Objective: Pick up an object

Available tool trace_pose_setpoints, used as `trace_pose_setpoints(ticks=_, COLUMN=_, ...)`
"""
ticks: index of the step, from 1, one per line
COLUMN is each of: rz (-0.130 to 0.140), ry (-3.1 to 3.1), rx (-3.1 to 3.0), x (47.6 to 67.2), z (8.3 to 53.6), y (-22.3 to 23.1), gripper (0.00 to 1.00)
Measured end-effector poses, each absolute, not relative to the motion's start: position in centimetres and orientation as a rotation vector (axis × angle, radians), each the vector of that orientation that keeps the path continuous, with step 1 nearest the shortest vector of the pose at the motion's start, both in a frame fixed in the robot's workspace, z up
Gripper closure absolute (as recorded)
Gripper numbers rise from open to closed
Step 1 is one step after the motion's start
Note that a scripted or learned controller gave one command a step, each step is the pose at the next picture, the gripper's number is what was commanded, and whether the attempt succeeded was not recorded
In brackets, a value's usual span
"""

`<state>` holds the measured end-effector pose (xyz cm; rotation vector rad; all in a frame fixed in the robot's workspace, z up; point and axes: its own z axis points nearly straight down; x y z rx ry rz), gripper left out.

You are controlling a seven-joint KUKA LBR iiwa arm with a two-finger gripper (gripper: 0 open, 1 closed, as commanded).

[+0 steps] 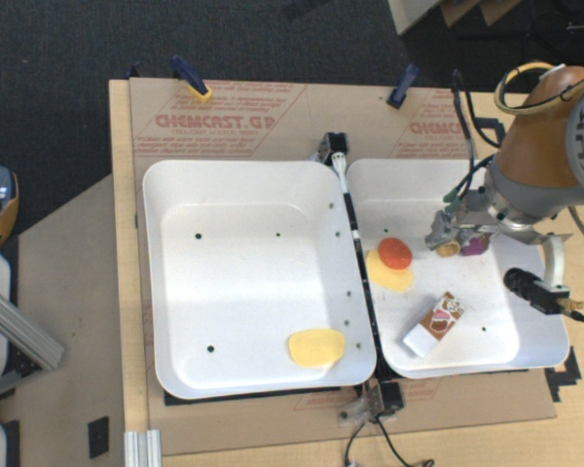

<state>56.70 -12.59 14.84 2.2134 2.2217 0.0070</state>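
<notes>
The grey arm with its orange band reaches in from the right over the right bin, and its gripper hangs low over that bin's far right part. Just beside the jaws lie two small things, a tan piece and a purple piece; both sit at the fingertips, but how far the jaws stand open, and whether either piece is pinched between them, cannot be told from this slant. Near the bin's left wall a red-orange ball rests touching a pale yellow flat piece, the ball on its far edge. Nearer the front of the same bin lies a small brown and white packet, tilted, well apart from the gripper. The left bin holds one yellow oval piece at its near right corner. Both bins sit side by side on a cardboard sheet on the worktop, with a black clip at the far end of the seam between them and two blue clamps on the sheet's far edge.
</notes>
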Motion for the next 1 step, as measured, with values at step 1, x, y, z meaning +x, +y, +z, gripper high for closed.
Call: trace_pose_setpoints(ticks=1, rz=0.012, ry=2.232, rx=2.205, x=61.26, z=18.76, y=-1.28, gripper=1.0)
